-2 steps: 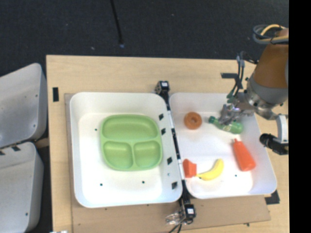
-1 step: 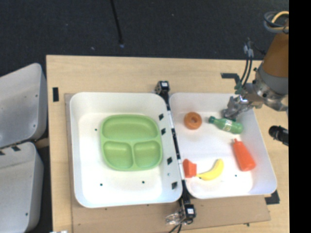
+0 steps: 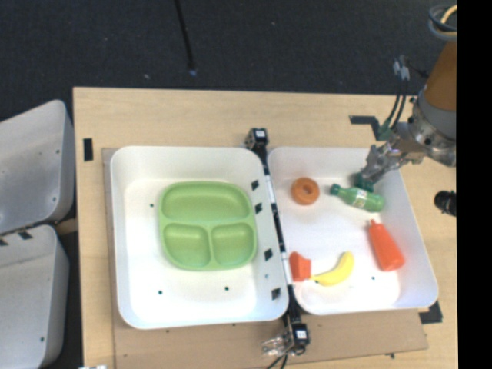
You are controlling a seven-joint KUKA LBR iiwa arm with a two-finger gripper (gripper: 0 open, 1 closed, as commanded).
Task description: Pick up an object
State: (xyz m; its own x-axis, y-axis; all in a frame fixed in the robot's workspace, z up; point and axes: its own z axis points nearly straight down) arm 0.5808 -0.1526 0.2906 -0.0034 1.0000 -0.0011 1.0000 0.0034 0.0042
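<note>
I have the gripper (image 3: 367, 177) down in the right bin (image 3: 415, 283), right over the cap end of the green bottle (image 3: 358, 197), and I cannot tell from this angle what state it is in or whether it has any hold on the bottle. The bottle lies on its side just below the tool, touching or nearly touching it.

My worry is the shape: a round bottle on its side can roll or squirt away if the tool meets it off-centre, and a catch at the narrow neck alone would likely let the heavy end swing and drop on the lift. The bin's far rim sits close behind the tool, so any drift that way risks knocking the wall.

There is better room on the near side. The orange ring (image 3: 306, 191) lies off to the tool's left, apart from the bottle; the orange-red bottle (image 3: 385, 246) lies nearer me, also apart. The banana (image 3: 336, 270) and the small orange block (image 3: 299, 267) beside it are well clear. The left bin (image 3: 127, 298) holds a green divided plate (image 3: 207, 224), far from the work.
</note>
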